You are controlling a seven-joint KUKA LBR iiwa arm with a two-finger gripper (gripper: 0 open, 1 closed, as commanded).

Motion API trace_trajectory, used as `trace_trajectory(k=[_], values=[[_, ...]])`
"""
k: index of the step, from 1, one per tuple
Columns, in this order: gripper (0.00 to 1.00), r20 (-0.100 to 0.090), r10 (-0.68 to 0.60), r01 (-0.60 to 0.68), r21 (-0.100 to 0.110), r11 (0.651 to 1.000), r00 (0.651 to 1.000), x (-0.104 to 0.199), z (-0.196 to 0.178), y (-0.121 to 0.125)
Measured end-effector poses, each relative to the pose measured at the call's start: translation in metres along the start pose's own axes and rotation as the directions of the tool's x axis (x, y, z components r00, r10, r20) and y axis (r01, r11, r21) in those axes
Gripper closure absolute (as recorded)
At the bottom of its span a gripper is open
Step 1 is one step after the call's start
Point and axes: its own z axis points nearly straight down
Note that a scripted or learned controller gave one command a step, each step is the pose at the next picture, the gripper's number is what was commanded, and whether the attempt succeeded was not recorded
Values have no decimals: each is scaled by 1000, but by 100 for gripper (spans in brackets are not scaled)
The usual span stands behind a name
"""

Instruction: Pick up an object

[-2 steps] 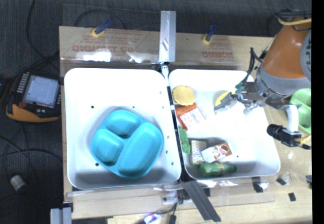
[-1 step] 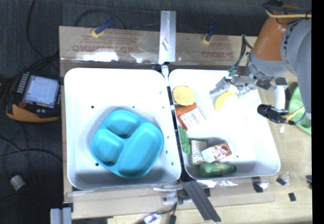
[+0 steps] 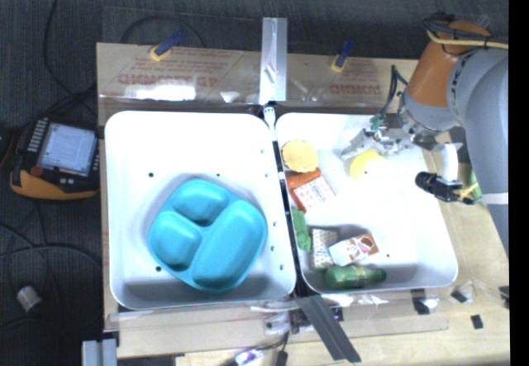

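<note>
The arm [image 3: 463, 100] is cut off at the frame's right side, so only its orange band and grey wrist section show. Below the band the gripper [image 3: 369, 144] is a small tangle of grey metal parts, hard to resolve; its fingers seem to splay toward the lemon [image 3: 364, 163], which lies just under and beside the tips, but whether they are wide, narrow or closed on anything cannot be told. The lemon is partly overlapped by the gripper parts, and contact between them is unclear.

Taking the lemon as landmark: it sits in the upper middle of the right bin [image 3: 413, 232]. To its left, near the divider between the bins, is a round yellow-orange bun [image 3: 299, 155]. Below and left of the lemon is a red-and-white packet [image 3: 312, 188], and further down a small carton [image 3: 354, 249] resting on a grey card. A green bottle [image 3: 354, 276] lies on its side well below the lemon, against the bin's near wall. A green item [image 3: 299, 232] hugs the divider, partly hidden by it and too small to identify.

Far left of the lemon, the left bin [image 3: 132, 149] holds a blue tray [image 3: 208, 232] with three compartments, tilted against the near wall.

The arm reaches in from the right, wrist angled down and leftward, gripper low over the right bin.
</note>
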Motion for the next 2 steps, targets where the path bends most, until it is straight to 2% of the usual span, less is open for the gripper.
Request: trace_trajectory(k=[1, 2], values=[[100, 8, -2, 2, -5, 1000, 1000, -1, -11, 1], [100, 1, 102, -102, -1, 995, 995, 4, 2, -10]])
